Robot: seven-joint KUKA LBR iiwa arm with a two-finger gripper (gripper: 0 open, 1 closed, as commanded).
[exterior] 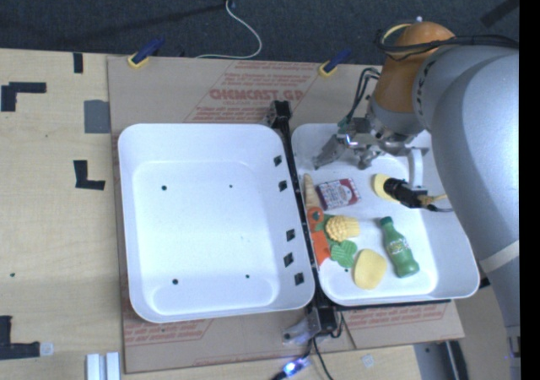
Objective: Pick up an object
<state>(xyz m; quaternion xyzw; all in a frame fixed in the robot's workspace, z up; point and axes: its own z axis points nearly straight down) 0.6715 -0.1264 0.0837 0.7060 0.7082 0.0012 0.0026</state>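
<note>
The gripper [346, 159] hangs over the far part of the right bin [456, 264]. Its fingers [327, 155] stand spread apart, with bare white floor between them and nothing grasped.

Every thing that could be picked lies on the near side of the fingers. Closest is a red and white packet [337, 193], just beyond the fingertips and apart from them. Past it comes a yellow corn cob [342, 226], touching a green leafy piece [344, 253]. An orange carrot strip [317, 233] runs along the wall beside the corn. Farthest from the fingers are a yellow rounded lump [369, 268] and, to its right, a green bottle [398, 246] lying on its side. Nothing stands between the fingers and the packet.

The left bin [135, 201], to the left of the fingers, has a white floor with a few dark dots.

A pale tan thing [308, 188] leans against the dividing wall left of the packet; its shape is too small to make out. The arm's grey bulk covers the right bin's far right corner.
</note>
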